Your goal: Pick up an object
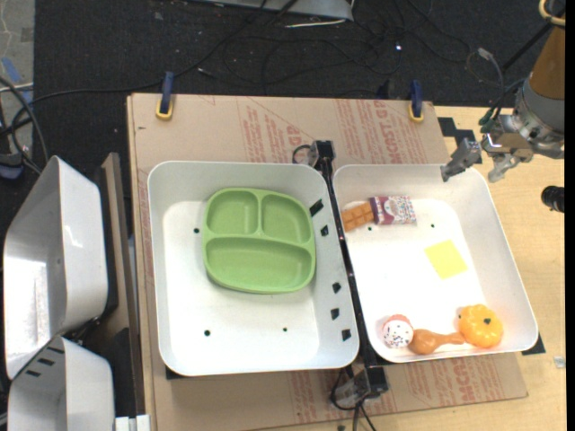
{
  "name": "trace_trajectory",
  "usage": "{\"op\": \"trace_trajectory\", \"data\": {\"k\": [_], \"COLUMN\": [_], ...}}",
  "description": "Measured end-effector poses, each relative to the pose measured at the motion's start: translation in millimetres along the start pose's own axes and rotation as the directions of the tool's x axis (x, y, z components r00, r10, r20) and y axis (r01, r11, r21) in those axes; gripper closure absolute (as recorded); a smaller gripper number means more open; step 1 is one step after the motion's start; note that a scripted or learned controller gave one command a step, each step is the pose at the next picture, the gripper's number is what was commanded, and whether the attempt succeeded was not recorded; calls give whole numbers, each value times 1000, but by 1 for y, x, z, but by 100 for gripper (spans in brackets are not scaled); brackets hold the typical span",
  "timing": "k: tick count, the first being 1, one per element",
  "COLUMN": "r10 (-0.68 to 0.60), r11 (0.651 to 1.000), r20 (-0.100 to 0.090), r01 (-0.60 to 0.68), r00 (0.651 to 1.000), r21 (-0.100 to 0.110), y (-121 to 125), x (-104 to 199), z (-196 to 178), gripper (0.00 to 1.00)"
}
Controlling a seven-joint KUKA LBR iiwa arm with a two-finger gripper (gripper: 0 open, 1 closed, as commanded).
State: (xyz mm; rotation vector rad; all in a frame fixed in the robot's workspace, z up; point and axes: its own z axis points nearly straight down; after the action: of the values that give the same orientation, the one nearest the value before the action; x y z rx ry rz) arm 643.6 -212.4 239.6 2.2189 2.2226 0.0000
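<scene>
My gripper [478, 162] hangs open above the far right corner of the right bin [503, 241], with nothing between its fingers. In that bin, a small package with an orange end [381, 211] lies near the far left side. A flat yellow square [446, 259] rests near the middle. Along the near edge sit a white and pink sprinkled toy [396, 332], an orange pear-shaped piece [433, 339] and an orange pumpkin-like toy [480, 325].
The left bin [180, 330] holds a green divided plate [260, 241]. Black clips line the wall between the bins [334, 241]. Two more white bins [49, 250] stand off the bench at the left. Clamps [164, 104] pin the cardboard at the back.
</scene>
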Motion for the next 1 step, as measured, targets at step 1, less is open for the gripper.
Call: {"op": "trace_trajectory", "data": {"k": [1], "r10": [2], "r11": [1000], "r20": [-1], "r01": [-2], "r00": [1000], "r21": [6], "y": [4], "x": [-4], "z": [62], "gripper": [0]}}
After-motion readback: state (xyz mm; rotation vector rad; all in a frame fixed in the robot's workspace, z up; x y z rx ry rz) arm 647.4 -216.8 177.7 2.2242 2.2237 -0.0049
